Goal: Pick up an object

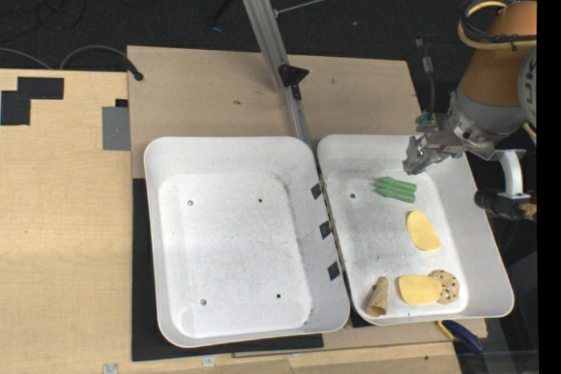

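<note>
Nothing has been picked up yet: the green object (395, 188) lies in the right bin (487, 263), just below the gripper (419, 155), which hangs over the bin's upper part. Descent and grasp are judged outstanding.

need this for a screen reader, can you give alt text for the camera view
A robot gripper hangs over the far edge of the right bin, just beyond a green object. Nearer the front lie two yellow pieces, a cookie and a cone; the left bin sits beside it.
</note>
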Tool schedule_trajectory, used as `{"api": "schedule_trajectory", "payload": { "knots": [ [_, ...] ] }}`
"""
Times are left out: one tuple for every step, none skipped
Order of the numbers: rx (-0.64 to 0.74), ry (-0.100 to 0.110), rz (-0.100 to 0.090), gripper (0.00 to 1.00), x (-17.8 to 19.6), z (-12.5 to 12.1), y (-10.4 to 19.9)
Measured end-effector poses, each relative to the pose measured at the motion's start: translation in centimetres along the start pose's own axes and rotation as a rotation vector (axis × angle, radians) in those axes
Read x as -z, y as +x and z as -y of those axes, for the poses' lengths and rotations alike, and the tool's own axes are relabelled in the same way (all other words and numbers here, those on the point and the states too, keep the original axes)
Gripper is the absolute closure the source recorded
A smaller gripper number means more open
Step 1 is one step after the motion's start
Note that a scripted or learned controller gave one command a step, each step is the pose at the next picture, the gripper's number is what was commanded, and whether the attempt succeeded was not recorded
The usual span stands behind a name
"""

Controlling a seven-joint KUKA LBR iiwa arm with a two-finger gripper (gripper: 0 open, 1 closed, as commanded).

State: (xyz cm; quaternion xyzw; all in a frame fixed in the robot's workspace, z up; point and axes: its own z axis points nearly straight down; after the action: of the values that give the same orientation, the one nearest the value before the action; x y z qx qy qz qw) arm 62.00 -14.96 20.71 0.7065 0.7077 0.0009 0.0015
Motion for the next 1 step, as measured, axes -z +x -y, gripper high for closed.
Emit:
{"api": "schedule_trajectory", "payload": {
  "knots": [
    [0.000, 0.004, -0.001, 1.00, 0.35, -0.01, 0.00]
  ]
}}
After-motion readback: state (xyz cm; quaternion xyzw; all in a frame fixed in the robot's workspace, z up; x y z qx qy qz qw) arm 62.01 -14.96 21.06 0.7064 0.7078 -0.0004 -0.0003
